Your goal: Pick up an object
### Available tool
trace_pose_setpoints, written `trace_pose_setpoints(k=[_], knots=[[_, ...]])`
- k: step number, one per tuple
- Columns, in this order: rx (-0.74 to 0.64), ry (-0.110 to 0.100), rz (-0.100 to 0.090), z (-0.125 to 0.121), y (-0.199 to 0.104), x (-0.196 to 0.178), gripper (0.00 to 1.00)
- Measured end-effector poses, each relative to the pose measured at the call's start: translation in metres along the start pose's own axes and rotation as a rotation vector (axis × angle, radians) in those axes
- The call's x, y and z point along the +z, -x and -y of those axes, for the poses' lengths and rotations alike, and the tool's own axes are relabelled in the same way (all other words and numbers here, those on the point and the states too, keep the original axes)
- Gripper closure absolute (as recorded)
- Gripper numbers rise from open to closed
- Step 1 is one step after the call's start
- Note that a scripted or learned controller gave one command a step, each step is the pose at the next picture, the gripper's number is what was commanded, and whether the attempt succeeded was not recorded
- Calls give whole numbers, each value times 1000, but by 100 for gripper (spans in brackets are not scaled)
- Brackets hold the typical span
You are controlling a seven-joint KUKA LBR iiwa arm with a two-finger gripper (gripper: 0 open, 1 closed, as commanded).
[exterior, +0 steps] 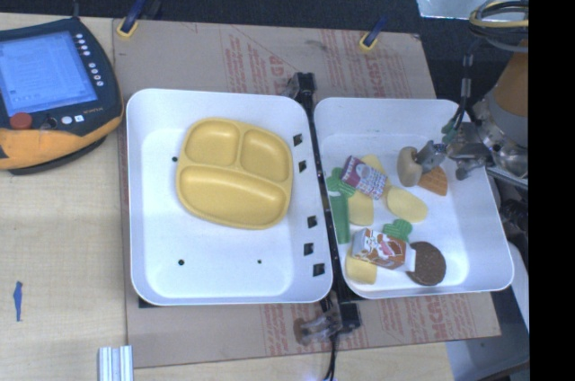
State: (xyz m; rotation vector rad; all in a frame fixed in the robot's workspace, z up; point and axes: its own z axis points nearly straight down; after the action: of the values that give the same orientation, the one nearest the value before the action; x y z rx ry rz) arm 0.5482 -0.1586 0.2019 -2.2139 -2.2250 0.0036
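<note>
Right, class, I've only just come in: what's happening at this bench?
A grey robot arm reaches in from the right, its gripper low over the right bin, close to a tan mushroom-like piece and an orange wedge. Nothing is visibly held. Other toy foods lie there, including a brown cookie. The left bin holds a yellow divided plate.

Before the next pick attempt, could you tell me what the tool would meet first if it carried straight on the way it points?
Probably the tan rounded mushroom-like toy, just left of the tool; depth is unclear from above.
</note>
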Motion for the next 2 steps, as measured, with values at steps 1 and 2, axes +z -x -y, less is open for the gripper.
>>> trace_pose_setpoints(k=[1,2], knots=[[-5,0,2,-73,1,112,0],[3,-5,-1,9,8,110,0]])
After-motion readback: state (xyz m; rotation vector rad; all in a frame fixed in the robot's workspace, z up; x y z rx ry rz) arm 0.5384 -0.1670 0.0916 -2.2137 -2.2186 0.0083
